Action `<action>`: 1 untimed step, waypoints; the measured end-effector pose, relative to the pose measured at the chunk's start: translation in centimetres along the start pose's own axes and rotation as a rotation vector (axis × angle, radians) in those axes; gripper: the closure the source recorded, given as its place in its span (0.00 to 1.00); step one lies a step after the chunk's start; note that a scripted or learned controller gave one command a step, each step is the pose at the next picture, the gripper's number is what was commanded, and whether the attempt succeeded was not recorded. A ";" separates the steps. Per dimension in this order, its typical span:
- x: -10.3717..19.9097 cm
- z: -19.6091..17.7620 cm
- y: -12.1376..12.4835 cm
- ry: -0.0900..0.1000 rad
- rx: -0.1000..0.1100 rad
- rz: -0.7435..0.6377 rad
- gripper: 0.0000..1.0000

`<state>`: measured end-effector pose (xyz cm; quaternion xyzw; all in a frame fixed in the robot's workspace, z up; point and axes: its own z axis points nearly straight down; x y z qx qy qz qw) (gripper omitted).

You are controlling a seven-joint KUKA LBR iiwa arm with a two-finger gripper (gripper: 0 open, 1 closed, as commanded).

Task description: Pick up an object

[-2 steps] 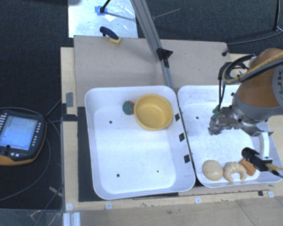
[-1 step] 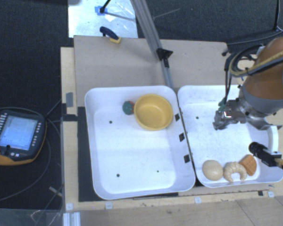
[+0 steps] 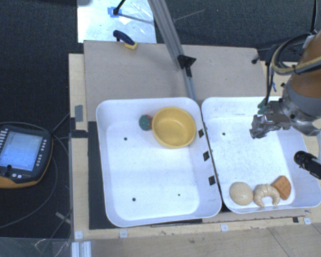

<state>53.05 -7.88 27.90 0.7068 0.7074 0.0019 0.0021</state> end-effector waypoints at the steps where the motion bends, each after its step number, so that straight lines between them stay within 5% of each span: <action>1: 5.0 0.7 2.6 0.001 0.005 -0.004 1.00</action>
